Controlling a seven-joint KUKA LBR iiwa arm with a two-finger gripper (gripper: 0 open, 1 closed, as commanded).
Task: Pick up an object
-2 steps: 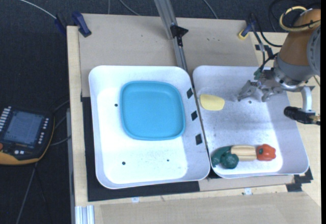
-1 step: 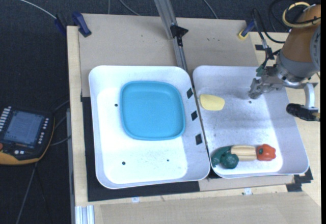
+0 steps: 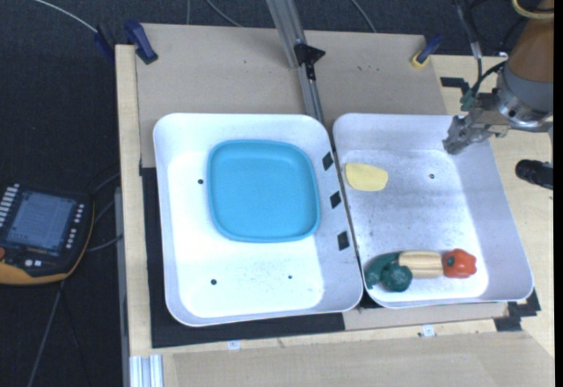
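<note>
Green (image 3: 389,274), tan (image 3: 420,263) and red (image 3: 458,263) objects along near edge of right bin (image 3: 493,200), yellow piece (image 3: 365,176) farther back; hand (image 3: 459,139) above far right corner, grip state unclear, nothing visibly held.

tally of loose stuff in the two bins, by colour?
Blue: 1, plate, left bin
Yellow: 1, piece, right bin
Green: 1, item
Tan: 1, roll
Red: 1, item
Total: 5

Your arm (image 3: 528,69) comes in from the right — its gripper (image 3: 459,137) points down and left, tip low.
</note>
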